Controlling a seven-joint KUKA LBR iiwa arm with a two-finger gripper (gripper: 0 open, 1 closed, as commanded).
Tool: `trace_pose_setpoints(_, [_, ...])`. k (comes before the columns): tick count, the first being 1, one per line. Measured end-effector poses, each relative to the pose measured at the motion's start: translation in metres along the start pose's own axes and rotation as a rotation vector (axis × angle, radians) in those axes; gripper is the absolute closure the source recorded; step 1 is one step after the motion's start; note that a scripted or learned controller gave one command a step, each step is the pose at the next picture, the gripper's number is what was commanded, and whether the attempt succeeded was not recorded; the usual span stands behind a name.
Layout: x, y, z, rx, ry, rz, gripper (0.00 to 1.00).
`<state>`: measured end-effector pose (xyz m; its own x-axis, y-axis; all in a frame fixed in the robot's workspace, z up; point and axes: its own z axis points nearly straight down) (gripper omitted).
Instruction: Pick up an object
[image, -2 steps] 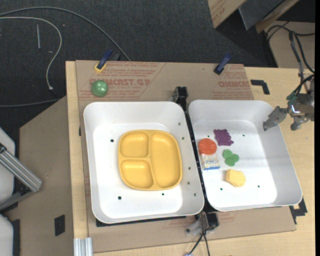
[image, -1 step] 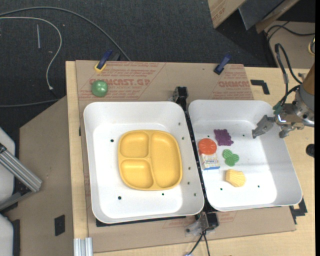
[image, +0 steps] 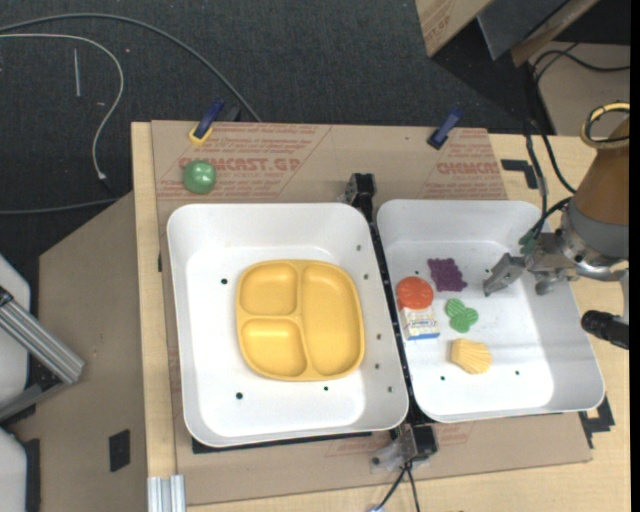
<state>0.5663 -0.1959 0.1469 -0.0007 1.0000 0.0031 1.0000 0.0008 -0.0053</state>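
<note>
Toys (image: 441, 312) in right bin (image: 560, 390) — gripper (image: 520, 270) hovers just beside; fingers spread.

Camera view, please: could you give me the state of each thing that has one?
Gripper: open, above the right bin, holding nothing.
Yellow plate: flat in the left bin, compartments bare.
Orange ball: resting against the small carton.
Green ball: on the cardboard outside the bins.

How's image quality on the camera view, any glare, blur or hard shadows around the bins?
Camera view: lighting even and soft, shadows faint; the left bin and right bin read bright white, near washed out, with a mild sheen on the yellow divided plate; the small items such as the purple piece are soft on detail; the gripper looks slightly blurred.
</note>
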Motion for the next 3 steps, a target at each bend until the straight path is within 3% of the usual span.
trace_pose_setpoints(1, [-0.009,0.0,0.056,0.001,0.0,0.001,0.0])
trace_pose_setpoints(2, [-0.009,0.002,0.041,-0.006,-0.002,0.0,1.0])
trace_pose_setpoints(3, [-0.017,-0.003,-0.008,-0.01,-0.005,0.001,1.0])
